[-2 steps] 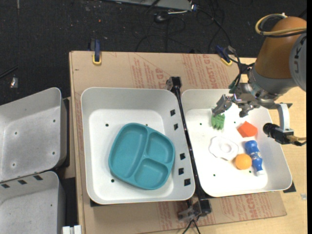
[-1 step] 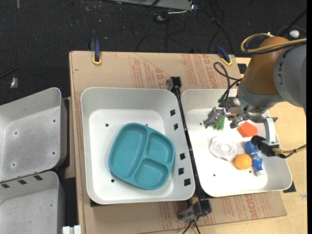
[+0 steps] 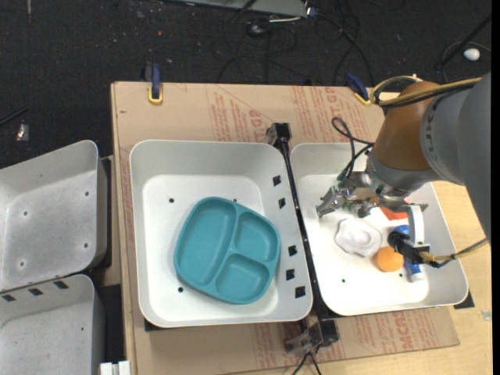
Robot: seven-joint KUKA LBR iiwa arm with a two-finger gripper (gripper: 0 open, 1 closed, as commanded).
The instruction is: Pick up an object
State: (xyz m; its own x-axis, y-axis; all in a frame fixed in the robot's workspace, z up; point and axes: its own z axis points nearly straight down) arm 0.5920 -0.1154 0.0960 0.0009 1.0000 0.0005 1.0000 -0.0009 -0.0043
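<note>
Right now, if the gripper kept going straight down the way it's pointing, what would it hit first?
Most likely the bare floor of the right bin, just left of the white object. The gripper may clip that object's edge; depth is unclear.

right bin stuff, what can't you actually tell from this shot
- Gripper: too small and dark in the camera view to read.
- Red and blue items: partly covered by the arm.
- Blue item beside the orange ball: too small to identify.
- White object: blurred shape.

Brown bench (image 3: 226,104) bears two white bins (image 3: 148,209) side by side.
</note>
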